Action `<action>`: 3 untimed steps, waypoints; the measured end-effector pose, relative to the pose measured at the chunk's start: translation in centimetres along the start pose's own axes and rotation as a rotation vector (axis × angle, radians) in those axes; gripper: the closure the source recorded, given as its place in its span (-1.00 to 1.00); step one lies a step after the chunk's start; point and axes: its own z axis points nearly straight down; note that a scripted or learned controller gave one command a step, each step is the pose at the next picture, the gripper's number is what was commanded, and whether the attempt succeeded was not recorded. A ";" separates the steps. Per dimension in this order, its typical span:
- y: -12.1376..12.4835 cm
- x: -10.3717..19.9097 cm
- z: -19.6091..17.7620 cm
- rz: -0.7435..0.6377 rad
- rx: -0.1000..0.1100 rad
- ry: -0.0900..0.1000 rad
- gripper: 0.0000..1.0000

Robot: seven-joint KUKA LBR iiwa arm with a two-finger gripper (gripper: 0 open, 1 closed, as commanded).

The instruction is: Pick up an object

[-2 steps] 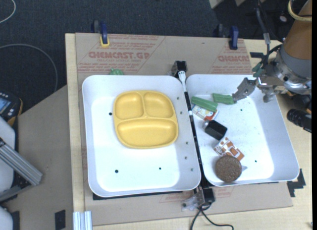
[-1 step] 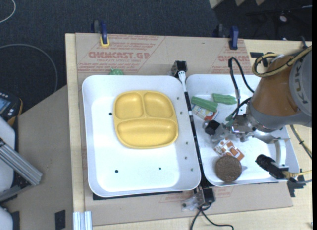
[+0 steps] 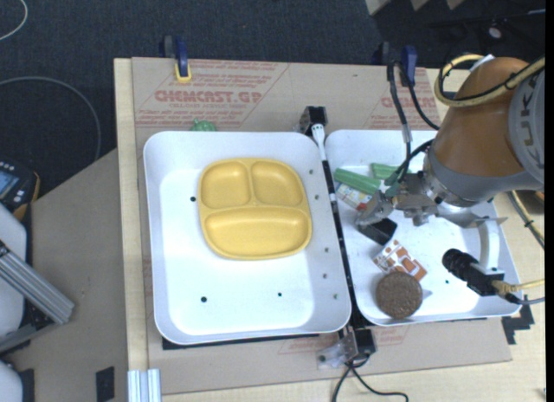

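**Now: gripper (image 3: 381, 211) down among the right bin's (image 3: 431, 307) clutter**

Nearest the gripper lies a small black block (image 3: 377, 232), tilted, on the bin floor just below the gripper's tip — so close that touching or apart cannot be made out. Nothing is visibly gripped, and from this slant I cannot tell whether the claw stands apart or together.

Just beyond the gripper, toward the bin's far left corner, lies a green stick (image 3: 355, 178), and a shorter green piece (image 3: 385, 170) sits just beside its right end. Below the black block lies a small orange-and-white box (image 3: 400, 258), slanted. Just below that, near the bin's front rim, a round brown disc (image 3: 399, 295) lies flat. All of these lie in the left half of the right bin.

The arm (image 3: 480, 136) comes in from the right, its wide orange band hanging over the bin's right half.

The left bin (image 3: 164, 218) sits edge to edge with the right one. It holds a yellow divided plate (image 3: 255, 208) — two small compartments at the far side, one long one at the near side — lying flat a little above the bin's middle.

Both bins rest on a brown board (image 3: 216, 88) with red lettering. A small green scrap (image 3: 203, 126) lies on the board just past the left bin's far rim.
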 end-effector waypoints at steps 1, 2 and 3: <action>-3.9 2.2 0.5 0.005 0.013 0.001 -1.00; -3.6 4.7 0.5 0.004 0.008 0.000 -1.00; -3.5 11.3 -6.7 -0.002 0.000 0.003 -1.00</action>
